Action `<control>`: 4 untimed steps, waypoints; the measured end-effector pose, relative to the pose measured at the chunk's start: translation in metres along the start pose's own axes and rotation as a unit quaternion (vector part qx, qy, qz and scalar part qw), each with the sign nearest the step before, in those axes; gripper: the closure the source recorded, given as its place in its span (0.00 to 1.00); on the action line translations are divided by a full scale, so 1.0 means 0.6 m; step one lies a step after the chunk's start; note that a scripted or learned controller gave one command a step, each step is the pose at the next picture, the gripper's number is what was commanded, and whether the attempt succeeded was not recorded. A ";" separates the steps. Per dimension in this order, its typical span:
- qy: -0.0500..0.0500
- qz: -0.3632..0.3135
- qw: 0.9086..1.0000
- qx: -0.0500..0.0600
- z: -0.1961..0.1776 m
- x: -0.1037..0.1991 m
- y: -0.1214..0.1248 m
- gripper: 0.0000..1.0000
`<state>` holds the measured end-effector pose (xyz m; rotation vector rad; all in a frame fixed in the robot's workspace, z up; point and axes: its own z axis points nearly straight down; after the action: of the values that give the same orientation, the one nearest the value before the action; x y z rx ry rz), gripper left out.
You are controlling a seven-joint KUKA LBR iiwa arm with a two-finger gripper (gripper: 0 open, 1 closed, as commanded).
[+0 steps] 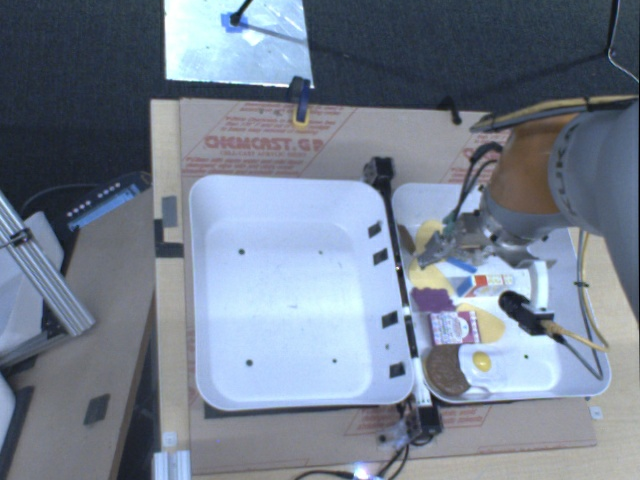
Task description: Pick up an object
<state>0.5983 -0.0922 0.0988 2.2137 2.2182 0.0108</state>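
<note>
- A wide, shallow white plastic bin [290, 298] sits at the left of the tabletop [400, 138].
- A second white bin [535, 370] holds a purple block [432, 299], a maroon printed box [452, 327] and a brown round disc [447, 368].
- The claw [437, 250] hangs low over a yellow piece [430, 234]; I cannot tell how far open it is.

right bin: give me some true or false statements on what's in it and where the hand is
1. The hand hangs over the right bin. True.
2. The purple block lies in the left bin. False: it lies in the right bin, by its left wall.
3. The brown disc lies at the near end of the right bin, just below the maroon box in the view. True.
4. The arm reaches in from the view's left. False: it comes in from the right.
</note>
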 end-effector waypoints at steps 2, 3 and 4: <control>-0.002 0.001 1.000 -0.004 0.013 -0.006 -0.093 0.00; 0.000 0.003 1.000 0.001 0.017 -0.065 -0.184 0.00; 0.000 -0.004 1.000 0.000 0.021 -0.002 0.034 0.00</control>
<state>0.6189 -0.0935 0.0864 2.2041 2.2285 0.0094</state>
